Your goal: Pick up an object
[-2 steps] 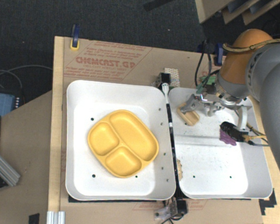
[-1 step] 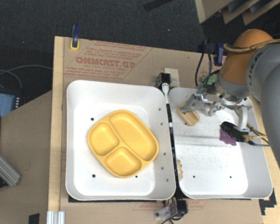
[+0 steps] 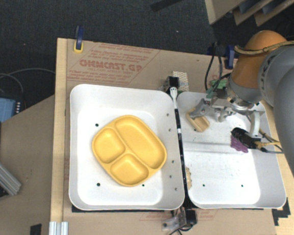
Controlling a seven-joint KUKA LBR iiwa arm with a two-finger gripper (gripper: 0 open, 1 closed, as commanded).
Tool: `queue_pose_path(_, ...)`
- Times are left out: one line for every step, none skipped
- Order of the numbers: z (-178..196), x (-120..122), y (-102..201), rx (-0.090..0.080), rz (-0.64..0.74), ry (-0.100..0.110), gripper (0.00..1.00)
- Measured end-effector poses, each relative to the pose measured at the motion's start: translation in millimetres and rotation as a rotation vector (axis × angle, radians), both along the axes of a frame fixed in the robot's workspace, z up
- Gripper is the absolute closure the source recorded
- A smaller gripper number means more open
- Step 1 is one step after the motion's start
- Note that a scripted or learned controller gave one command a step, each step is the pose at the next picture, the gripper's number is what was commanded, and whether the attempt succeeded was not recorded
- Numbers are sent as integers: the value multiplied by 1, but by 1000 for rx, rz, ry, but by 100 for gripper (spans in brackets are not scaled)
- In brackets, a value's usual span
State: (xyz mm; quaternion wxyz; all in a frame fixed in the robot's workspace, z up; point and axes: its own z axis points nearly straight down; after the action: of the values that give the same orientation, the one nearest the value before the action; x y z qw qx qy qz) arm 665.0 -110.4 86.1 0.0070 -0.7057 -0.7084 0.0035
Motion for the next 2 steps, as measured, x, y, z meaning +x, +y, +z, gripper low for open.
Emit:
queue_pose_path(0, 0, 1, -1, 0, -1, 0)
queue_pose_path(1, 3, 17, -6, -3, -15, 0)
